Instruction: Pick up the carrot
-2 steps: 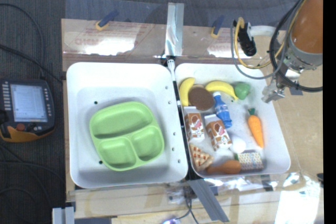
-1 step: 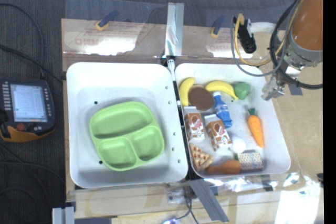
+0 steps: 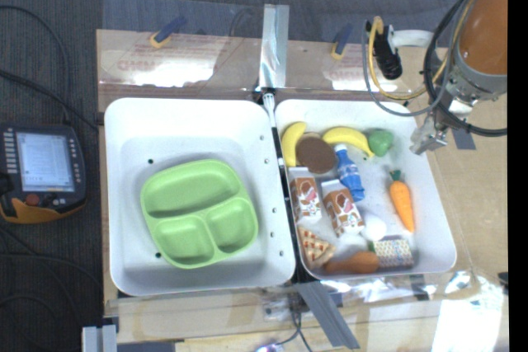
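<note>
Carrot [image 3: 401, 204] is seen at right-centre of frame, untouched — gripper [image 3: 431, 136] is held above-right, state can't be told. It should be approached from above, gripped across the body.

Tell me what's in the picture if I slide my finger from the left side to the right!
Screen box → green plate → brown cookie → blue bottle → carrot → claw
</note>
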Robot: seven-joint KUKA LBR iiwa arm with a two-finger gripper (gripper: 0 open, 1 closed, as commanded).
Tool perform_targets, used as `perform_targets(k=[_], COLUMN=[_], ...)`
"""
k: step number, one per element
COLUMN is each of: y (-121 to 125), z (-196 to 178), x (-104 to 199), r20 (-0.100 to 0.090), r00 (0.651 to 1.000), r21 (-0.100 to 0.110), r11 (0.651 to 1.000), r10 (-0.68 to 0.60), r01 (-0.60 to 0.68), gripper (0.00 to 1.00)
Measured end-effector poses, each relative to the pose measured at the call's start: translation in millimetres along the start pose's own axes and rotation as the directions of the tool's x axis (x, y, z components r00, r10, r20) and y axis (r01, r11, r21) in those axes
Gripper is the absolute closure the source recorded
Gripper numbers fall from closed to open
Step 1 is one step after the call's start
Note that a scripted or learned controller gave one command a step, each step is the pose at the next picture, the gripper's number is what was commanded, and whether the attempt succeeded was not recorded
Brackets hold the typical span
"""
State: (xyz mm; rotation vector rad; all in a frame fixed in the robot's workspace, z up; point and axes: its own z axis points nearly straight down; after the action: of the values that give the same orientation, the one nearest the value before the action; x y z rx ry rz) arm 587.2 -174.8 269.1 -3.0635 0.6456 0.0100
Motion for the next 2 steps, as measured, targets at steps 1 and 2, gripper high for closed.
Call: perform_targets(k=[1,2], y=[-5.0,-10.2], z=[-8.2,-16.3], x=[-0.6,-1.4], r20=[0.003,0.006], r00=[1.0,1.0], r21=[0.004,0.008], r11=[1.0,1.0], r10=[-0.004,-0.008], r01=[0.004,0.008], gripper=[1.0,1.0])
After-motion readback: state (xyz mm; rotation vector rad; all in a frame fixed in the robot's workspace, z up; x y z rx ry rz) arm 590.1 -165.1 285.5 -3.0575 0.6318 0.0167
